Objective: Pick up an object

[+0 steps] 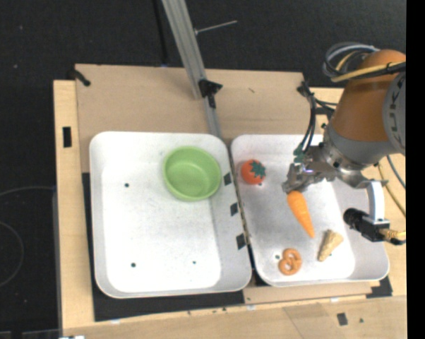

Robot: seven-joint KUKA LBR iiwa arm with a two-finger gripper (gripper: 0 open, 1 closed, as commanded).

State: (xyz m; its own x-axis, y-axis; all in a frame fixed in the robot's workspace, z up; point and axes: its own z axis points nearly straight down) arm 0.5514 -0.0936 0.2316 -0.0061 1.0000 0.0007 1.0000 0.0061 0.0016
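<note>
In the right bin (361,267) lie an orange carrot (301,212), a red tomato with a green top (252,171), a brown pretzel (289,261) and a beige cone-shaped piece (330,245). My gripper (296,179) hangs low over the bin, right at the carrot's upper end. Whether it touches the carrot is not visible. A green bowl (192,173) sits in the left bin (121,253), near its back right corner.
The arm's grey and orange body (364,119) covers the right bin's back right part, with cables looping beside it. A grey metal pole (188,48) slants from the top down to the divide between the bins. Black clips mark that divide.
</note>
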